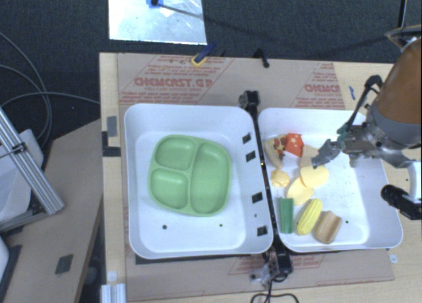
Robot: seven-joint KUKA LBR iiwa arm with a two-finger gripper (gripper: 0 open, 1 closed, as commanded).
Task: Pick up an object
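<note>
In the left bin (142,163), a shallow white plastic tray at centre-left of the frame, a pale green divided plate (190,175) lies flat with bare floor all round it. Right of the dark divider, the right bin (376,190) holds the candidates for picking, clustered against its left wall: a red-and-cream pizza-slice toy (285,146) at the top, several pale yellow rounded pieces (304,183) below it, then a green stick (285,215), a yellow corn cob (309,217) and a tan bread-like piece (327,226) along the lower edge. The gripper (323,157) hangs at the upper right of that cluster, its dark tip near the uppermost yellow piece; whether its fingers are spread or clenched I cannot tell, and nothing is visibly between them. So the pick looks not yet done: grasp and lift remain. Room is tight leftward, where the toys crowd the wall and each other, while the bin's right half is open floor under the arm.
</note>
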